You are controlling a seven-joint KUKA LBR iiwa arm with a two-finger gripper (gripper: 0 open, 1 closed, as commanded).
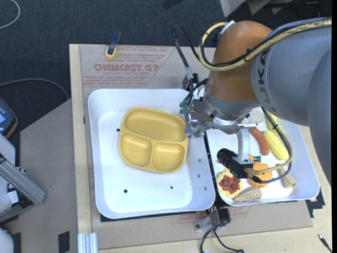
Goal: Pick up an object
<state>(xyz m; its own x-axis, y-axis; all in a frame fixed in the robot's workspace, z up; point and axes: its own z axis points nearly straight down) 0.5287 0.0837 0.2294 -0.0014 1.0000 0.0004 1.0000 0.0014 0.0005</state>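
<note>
A yellow divided plate (151, 139) with three compartments lies in the left bin (142, 199). The right bin (305, 183) holds toy food: a yellow corn cob (277, 143), an orange-red sausage (260, 140), a pizza slice (229, 183), an orange piece (260, 174) and a tan waffle piece (247, 195). My gripper (192, 121) hangs low over the wall between the two bins, right beside the plate's right rim. The wrist above hides its tips, and nothing shows between them.
The big grey arm with its orange band covers the back half of the right bin. A tan bread piece (288, 181) lies near that bin's right front. A cardboard sheet (126, 65) lies behind the bins. Several small dark specks dot the left bin's floor.
</note>
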